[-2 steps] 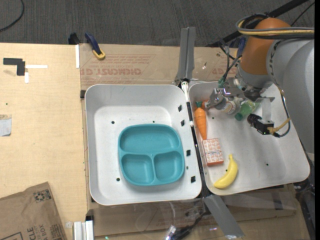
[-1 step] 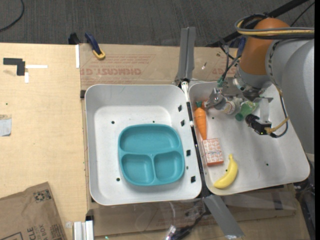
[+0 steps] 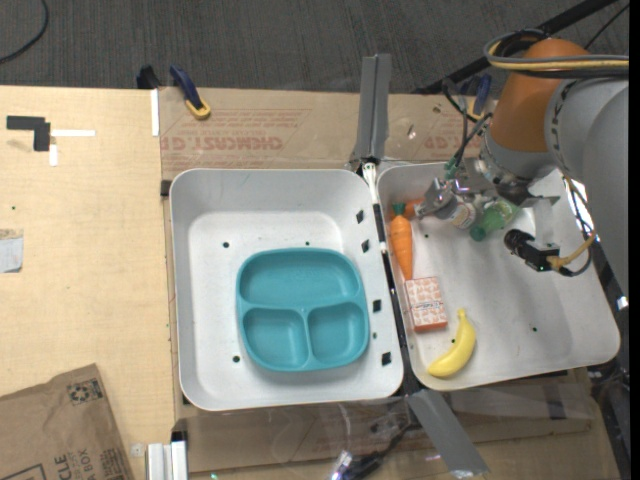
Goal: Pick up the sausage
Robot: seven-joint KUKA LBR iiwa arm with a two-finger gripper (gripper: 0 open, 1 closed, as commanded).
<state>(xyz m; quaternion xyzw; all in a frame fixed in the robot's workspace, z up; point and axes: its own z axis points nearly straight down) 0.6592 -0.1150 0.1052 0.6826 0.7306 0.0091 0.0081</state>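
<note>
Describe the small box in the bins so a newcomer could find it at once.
Look at the right bin of the two white bins, the one the arm reaches into. Along its left wall, a carrot lies above and a banana below; the box sits between them. It is the one flat rectangular item there, pinkish-red with a white patterned face.

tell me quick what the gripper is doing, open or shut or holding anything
gripper: low over the right bin, near the carrot; open or shut cannot be told.
</note>
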